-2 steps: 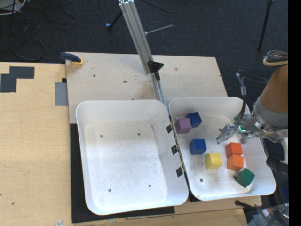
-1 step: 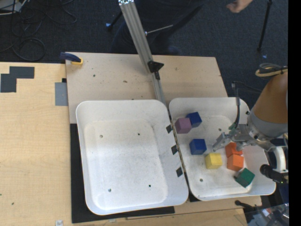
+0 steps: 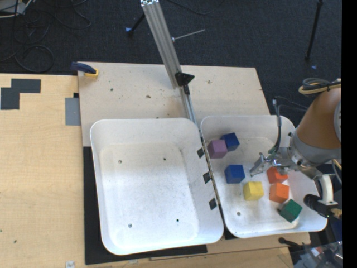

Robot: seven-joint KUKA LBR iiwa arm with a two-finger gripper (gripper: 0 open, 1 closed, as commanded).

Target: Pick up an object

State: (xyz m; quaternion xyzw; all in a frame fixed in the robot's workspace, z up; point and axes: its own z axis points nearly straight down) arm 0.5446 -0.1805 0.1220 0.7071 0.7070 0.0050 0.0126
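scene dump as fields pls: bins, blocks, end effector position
left bin: no blocks seen
right bin: six blocks
blocks: purple, two blue, yellow, two orange, green
purple and upper blue: touching
end effector: over right bin, beside upper orange block
held: nothing visible between fingers

Grey arm (image 3: 321, 133) reaching in from right, wrist low, jaws angled leftward

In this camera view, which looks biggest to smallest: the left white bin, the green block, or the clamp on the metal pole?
1. Left white bin, by far the largest.
2. Green block.
3. Black clamp on the pole; it looks near the block's size and sits farther away, so that order is unsure.
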